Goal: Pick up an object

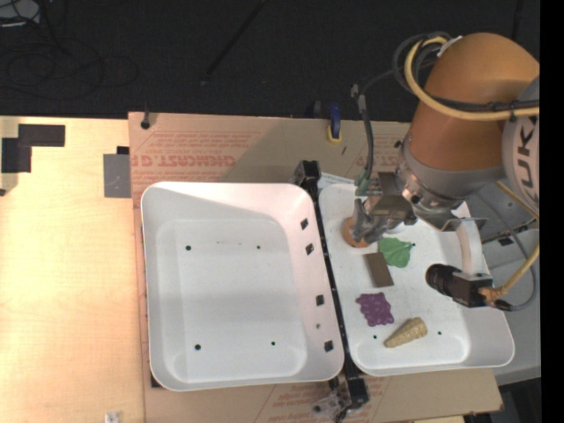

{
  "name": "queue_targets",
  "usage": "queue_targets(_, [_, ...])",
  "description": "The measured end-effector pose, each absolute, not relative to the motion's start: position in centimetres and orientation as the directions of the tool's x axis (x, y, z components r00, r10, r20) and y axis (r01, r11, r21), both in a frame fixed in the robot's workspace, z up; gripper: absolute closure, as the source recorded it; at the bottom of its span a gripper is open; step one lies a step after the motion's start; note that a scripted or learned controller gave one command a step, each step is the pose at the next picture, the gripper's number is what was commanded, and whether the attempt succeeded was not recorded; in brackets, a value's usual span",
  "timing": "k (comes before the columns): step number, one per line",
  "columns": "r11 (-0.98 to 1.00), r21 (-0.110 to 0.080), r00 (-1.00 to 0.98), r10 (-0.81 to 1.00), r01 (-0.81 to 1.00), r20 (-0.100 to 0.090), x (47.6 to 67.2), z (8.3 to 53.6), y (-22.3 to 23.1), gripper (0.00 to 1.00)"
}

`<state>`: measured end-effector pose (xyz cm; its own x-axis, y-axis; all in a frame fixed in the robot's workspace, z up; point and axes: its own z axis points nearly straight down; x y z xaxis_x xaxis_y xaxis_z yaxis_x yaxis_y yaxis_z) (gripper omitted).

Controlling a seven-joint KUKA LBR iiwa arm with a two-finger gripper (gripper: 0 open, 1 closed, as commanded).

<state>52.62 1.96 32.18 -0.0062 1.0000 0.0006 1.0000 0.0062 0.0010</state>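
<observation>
My gripper (364, 226) reaches down into the right bin (476, 346) near its far left corner. It hangs right over a small orange object (354, 235), which is partly hidden beneath it. Whether it touches the orange object I cannot tell. Just right of the gripper lies a green leaf-like piece (398, 251). A dark brown flat block (379, 270) lies in front of it. A purple bunch of grapes (374, 307) and a beige cone (406, 332) rest nearer the bin's front.
The left bin (159, 236) stands beside the right one, with a black divider strip (322, 263) between them. Both rest on a cardboard sheet (220, 152). A wooden bench top (62, 280) spreads to the left.
</observation>
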Motion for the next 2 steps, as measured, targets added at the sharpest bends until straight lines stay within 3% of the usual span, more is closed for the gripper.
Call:
queue_targets(1, [0.003, 0.003, -0.003, 1.0, 1.0, 0.001, 54.2, 37.4, 4.6, 1.0])
queue_targets(2, [-0.002, -0.01, 0.002, 1.0, 1.0, -0.001, 47.5, 33.6, 2.8, 1.0])
